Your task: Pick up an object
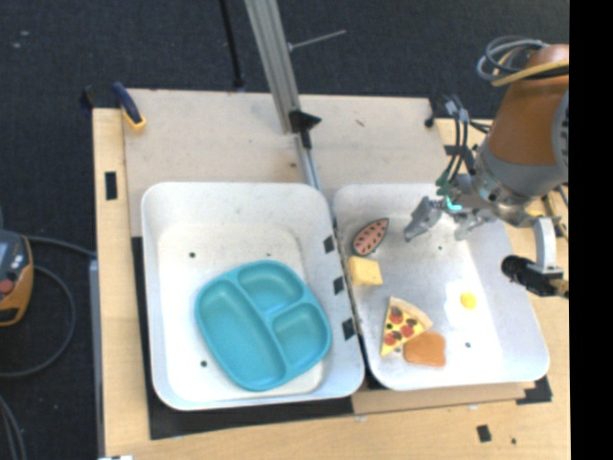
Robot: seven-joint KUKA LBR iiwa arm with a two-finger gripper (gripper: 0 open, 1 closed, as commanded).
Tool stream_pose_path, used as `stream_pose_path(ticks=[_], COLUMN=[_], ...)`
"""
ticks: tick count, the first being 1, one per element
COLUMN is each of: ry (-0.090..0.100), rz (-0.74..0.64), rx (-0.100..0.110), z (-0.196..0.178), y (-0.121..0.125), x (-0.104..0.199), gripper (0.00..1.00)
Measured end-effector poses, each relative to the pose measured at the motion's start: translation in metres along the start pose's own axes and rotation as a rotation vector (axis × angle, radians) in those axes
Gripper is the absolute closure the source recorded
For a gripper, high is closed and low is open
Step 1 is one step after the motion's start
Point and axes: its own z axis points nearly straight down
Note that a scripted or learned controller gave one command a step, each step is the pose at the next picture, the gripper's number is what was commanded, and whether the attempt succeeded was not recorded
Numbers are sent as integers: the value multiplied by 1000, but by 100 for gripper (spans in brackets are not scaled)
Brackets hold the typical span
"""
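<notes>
Resting on dark carpet: tan bench (220, 137), two white bins (230, 204).

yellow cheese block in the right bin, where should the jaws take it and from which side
Judging by its boxy shape, grip the yellow cheese block across two opposite flat sides, coming straight down from above. It sits near the right bin's left wall, so close along that wall.

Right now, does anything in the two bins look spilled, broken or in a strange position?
Nothing stands out. The blue divided plate lies flat in the left bin. In the right bin, the pizza slice, yellow cube, brown oval piece, orange piece and small yellow piece lie loose but look whole.
</notes>
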Motion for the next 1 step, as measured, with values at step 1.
stream_pose_path(ticks=[1], ry=[0], rz=[0], rx=[-1], z=[0], y=[0], x=[0], gripper=[0])
